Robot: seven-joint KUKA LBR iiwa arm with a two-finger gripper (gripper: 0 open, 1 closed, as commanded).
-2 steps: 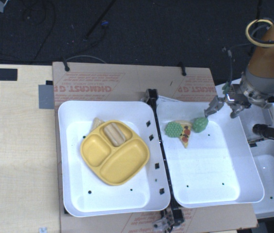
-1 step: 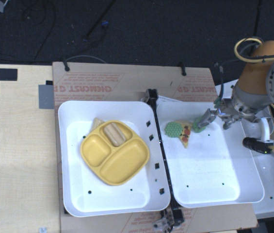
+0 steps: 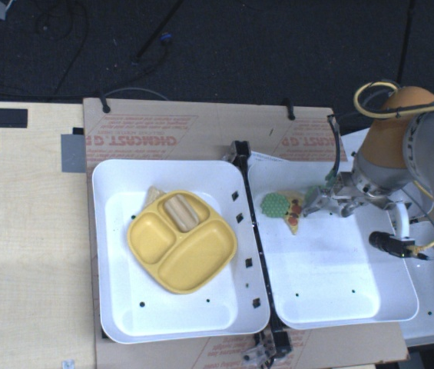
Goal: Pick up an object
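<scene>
In the camera view, the gripper [image 3: 314, 203] sat right of centre over the right bin [image 3: 332, 283], beside a green object [image 3: 276, 204]; its jaw state could not be told. A yellow tray [image 3: 182, 241] lay in the left bin [image 3: 120, 298].

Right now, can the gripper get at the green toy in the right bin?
Probably yes. The gripper hangs just right of the green toy in the right bin, with bare bin floor between them. The divider wall sits close on the toy's far side.

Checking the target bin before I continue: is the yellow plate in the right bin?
No, the yellow plate lies in the left bin; the right bin has a small green item.
</scene>
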